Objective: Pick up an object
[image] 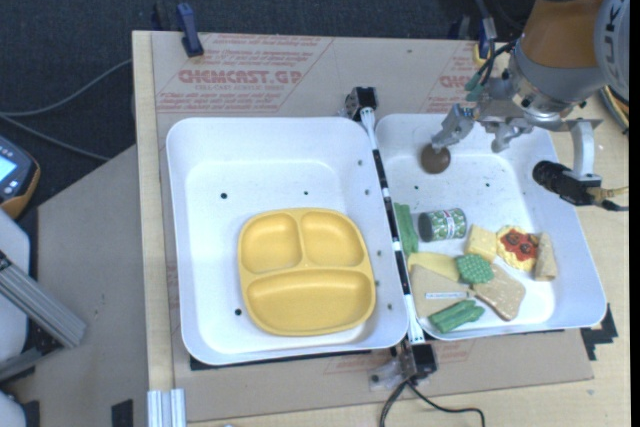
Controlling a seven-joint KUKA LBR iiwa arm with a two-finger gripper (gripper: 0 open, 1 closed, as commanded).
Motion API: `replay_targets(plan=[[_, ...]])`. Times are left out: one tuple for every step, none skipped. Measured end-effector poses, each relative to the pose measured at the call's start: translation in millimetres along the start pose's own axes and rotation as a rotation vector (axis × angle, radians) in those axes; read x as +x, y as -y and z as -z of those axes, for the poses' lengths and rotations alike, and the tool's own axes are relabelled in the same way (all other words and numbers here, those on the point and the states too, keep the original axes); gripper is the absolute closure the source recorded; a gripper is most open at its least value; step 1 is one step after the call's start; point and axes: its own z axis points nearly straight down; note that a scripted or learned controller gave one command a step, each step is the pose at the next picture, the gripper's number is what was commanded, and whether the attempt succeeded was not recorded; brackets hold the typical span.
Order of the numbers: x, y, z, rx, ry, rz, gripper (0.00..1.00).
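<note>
Over right bin's [560, 310] far end: gripper [480, 127] spread apart, holding nothing (approach step). Next: descend onto brown round piece [435, 159].

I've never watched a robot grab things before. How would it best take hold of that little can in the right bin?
Probably across its round middle, coming straight down from above. The can lies on its side on the floor of the right bin, so its curved body faces up, with a little free floor above and below it. Fingers would likely close across its narrow width, not end to end.

Yellow tray [304, 271] looks like smooth matt plastic, the white bins [200, 215] glossy plastic, and the bench [250, 75] under them plain brown board.
</note>
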Motion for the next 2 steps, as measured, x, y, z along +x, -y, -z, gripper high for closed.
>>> replay_targets(plan=[[-7, -31, -138, 0.006, 0.000, 0.001, 0.00], [-62, -49, -124, -0.006, 0.004, -0.004, 0.00]])
